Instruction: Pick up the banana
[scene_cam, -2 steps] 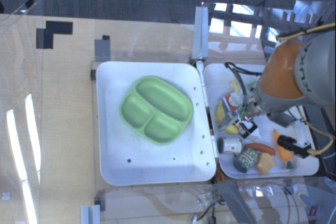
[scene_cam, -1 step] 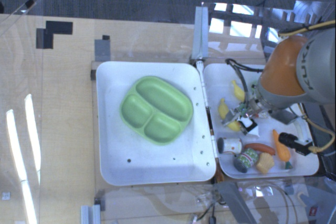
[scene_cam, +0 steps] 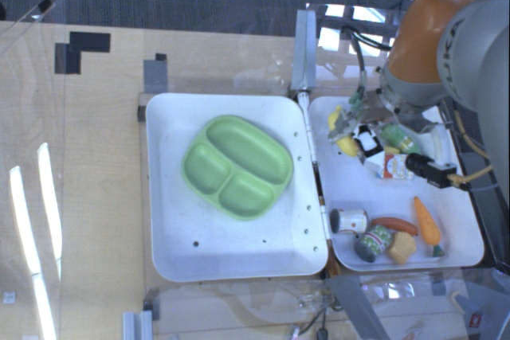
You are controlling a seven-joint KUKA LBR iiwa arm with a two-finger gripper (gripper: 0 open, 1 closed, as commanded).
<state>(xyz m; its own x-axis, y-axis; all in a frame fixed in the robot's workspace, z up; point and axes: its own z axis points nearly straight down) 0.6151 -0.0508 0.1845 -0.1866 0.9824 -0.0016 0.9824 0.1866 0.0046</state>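
Carrot lies clear; claw half hides the banana.

I count two white bins: the left bin at nine o'clock of the right bin. One green divided plate lies in the left bin, with three compartments. In the right bin I count one carrot, one red sausage, one small can and one dark jar. One yellow piece, likely the banana, shows at eleven o'clock; more items beneath the arm I cannot count.
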